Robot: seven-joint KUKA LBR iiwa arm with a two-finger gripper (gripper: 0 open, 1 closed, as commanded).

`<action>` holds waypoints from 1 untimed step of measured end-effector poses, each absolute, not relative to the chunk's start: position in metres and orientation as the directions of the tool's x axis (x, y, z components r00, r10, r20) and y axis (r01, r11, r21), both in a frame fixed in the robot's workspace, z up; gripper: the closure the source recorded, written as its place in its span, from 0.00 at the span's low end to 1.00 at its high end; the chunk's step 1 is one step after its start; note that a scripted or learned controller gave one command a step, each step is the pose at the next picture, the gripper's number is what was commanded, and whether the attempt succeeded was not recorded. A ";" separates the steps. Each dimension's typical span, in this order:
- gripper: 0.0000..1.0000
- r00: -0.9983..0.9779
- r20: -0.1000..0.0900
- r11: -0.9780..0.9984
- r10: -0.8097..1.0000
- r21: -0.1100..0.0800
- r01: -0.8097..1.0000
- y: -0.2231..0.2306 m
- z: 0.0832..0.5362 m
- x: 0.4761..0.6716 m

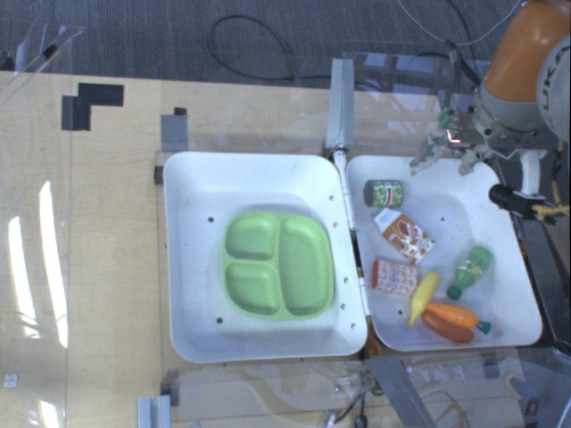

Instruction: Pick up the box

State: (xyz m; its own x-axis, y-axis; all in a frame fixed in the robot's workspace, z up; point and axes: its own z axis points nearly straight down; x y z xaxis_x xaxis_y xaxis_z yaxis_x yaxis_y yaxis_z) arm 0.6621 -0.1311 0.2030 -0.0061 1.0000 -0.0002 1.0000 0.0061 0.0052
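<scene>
Two small boxes lie in the right bin (513, 239). One is an orange and white box (408, 236) near the bin's middle, turned at a slant. The other is a red box (393, 276), flat, just below it toward the front left. My gripper (443, 160) hangs over the bin's back edge, above and to the right of both boxes, well apart from them. Its fingers are open and nothing sits between them.
A green can (384, 193) lies at the back left of the right bin. A yellow banana (421, 296), an orange carrot (453, 319) and a green bottle (469, 271) sit at the front right. The left bin (187, 239) holds a green divided tray (277, 264).
</scene>
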 end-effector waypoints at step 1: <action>0.00 -0.006 0.001 0.006 1.000 -0.003 1.000 -0.125 0.100 0.642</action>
